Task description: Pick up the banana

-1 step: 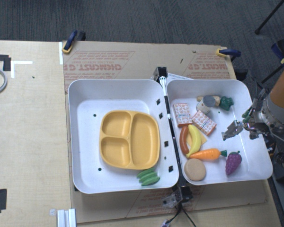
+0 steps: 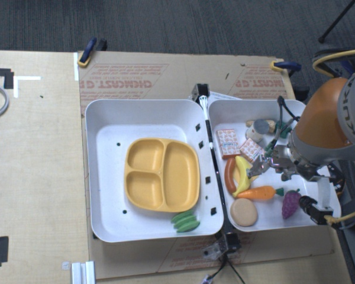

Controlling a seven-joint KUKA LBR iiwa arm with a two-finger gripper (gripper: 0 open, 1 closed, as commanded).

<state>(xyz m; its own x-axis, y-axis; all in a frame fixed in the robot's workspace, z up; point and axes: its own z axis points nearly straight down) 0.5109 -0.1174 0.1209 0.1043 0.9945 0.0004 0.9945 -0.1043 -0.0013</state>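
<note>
White right bin (image 2: 325, 215), banana (image 2: 243, 175) beside pincer (image 2: 261, 166)

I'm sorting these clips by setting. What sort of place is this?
Probably a robot lab test bench, not a kitchen: two white bins clamped onto cardboard, plastic toy food such as the banana and carrot, and a cable-draped arm reaching in.

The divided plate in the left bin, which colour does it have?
Yellow, one plain colour with no pattern; the divided plate shows clearly in the camera view.
</note>
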